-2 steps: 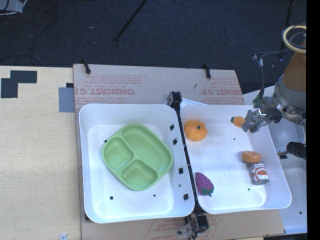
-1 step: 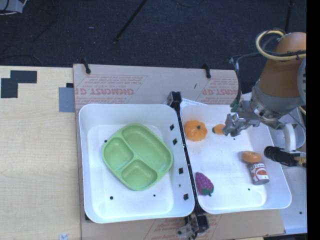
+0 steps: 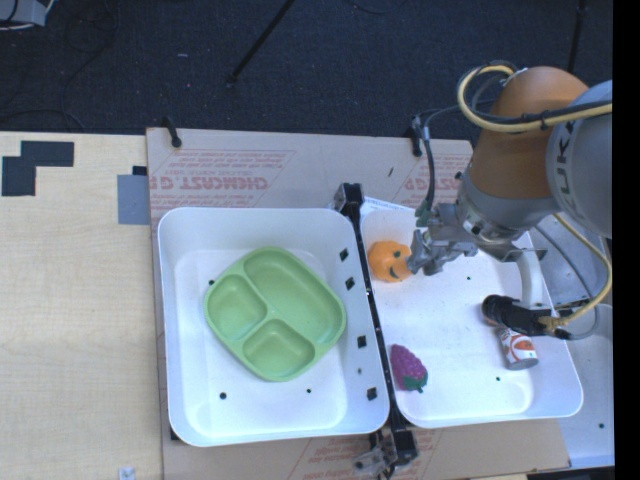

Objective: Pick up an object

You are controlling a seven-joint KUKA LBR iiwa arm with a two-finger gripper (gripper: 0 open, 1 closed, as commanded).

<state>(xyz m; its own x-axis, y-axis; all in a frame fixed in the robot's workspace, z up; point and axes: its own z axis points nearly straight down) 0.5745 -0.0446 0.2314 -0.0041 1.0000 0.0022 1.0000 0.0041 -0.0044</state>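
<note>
An orange fruit (image 3: 387,261) lies at the far left of the right bin (image 3: 470,408), close to the divider. My gripper (image 3: 428,253) is low in that bin, right beside the orange on its right side and seemingly touching it. A purple bunch of grapes (image 3: 408,366) rests near the bin's front left. A small red and white can (image 3: 517,349) lies on its side toward the right wall.
The left bin (image 3: 190,268) holds a green divided plate (image 3: 275,311), tilted across its middle. A black divider (image 3: 362,308) runs between the two bins. The grey arm with its orange band (image 3: 520,138) reaches in from the upper right.
</note>
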